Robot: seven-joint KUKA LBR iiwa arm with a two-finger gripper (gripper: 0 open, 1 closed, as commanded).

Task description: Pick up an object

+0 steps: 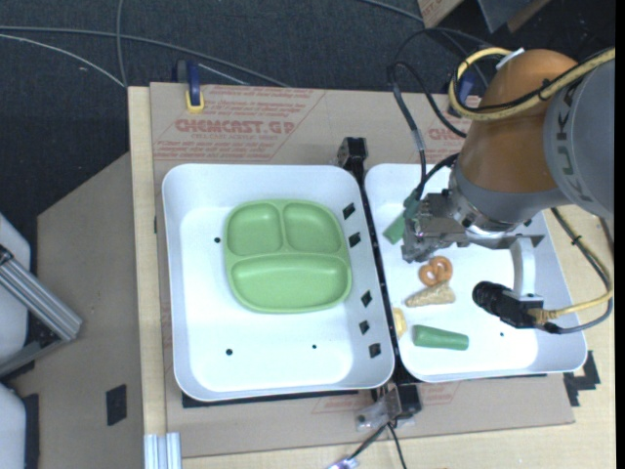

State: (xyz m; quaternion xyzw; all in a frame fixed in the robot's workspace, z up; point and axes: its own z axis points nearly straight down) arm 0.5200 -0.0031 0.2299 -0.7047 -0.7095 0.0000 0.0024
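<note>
the gripper (pixel 427 245) hangs low over the right bin (pixel 562 355), near its left wall, w/ the grey arm (pixel 576 135) and orange band (pixel 513 120) rising behind it to the right. can't tell its state; the metal head hides that part.

just below the gripper, touching or nearly so, sits a small orange ring (pixel 437 271), glossy, pretzel-like, w/ a hole in the middle. right under the ring lies a tan wedge (pixel 431 297), pale and crumbly looking, long side running left-right. further below, near the bin's front edge, lies a green stick (pixel 439 337), smooth, rounded ends, lying flat and a bit tilted. a green bit (pixel 394 230) peeks out just left of the gripper, mostly hidden; shape unclear. a small yellow piece (pixel 399 322) sits at the left wall, below-left of the gripper.

nothing visibly sits in the gripper's grasp.

to the lower right of the gripper, a black cylinder (pixel 500 302) w/ a yellow cable (pixel 581 311) hangs over the bin.

well left of the gripper, in the left bin (pixel 195 311), a light green divided plate (pixel 287 255) lies flat, 3 compartments, two small at the back and one wide at the front. black clips (pixel 352 149) sit along the seam between bins.
</note>
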